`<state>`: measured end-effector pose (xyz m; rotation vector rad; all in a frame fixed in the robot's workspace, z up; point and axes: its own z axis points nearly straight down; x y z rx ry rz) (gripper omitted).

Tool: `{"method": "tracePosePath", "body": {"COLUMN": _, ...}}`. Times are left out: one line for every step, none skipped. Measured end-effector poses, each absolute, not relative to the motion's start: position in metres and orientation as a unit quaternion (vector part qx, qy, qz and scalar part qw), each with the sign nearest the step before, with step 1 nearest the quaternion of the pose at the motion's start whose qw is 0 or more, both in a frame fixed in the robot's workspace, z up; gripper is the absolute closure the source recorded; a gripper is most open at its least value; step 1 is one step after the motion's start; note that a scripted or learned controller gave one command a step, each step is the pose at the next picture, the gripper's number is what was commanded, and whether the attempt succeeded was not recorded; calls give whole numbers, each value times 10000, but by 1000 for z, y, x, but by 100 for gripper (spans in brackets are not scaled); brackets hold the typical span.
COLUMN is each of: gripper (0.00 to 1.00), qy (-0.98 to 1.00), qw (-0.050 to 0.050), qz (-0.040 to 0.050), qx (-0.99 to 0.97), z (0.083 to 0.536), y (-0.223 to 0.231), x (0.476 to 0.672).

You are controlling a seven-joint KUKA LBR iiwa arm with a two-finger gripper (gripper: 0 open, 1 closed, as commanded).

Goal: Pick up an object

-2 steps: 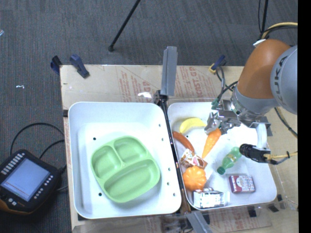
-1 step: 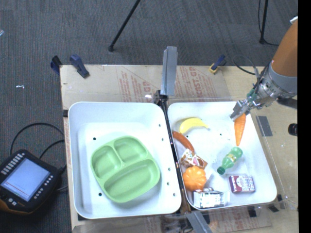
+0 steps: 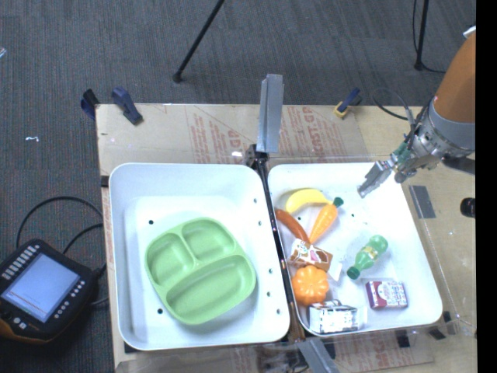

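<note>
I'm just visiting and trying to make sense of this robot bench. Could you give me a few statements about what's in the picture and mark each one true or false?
1. The green divided plate lies in the left bin. True.
2. The gripper holds the banana. False: it hangs over the upper part of the right bin with nothing seen between its fingers.
3. The carrot lies beside the banana in the right bin. True.
4. The small green bottle stands on the green plate. False: it lies in the right bin, near the red carton.
5. The orange pumpkin sits in the left bin. False: it is in the right bin, near its left wall.
</note>
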<state>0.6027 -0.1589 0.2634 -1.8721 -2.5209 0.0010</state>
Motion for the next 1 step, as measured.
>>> {"method": "tracePosePath", "body": {"gripper": 0, "qy": -8447, "qw": 16, "qz": 4, "qx": -5352, "z": 213, "y": -128, "x": 644}}
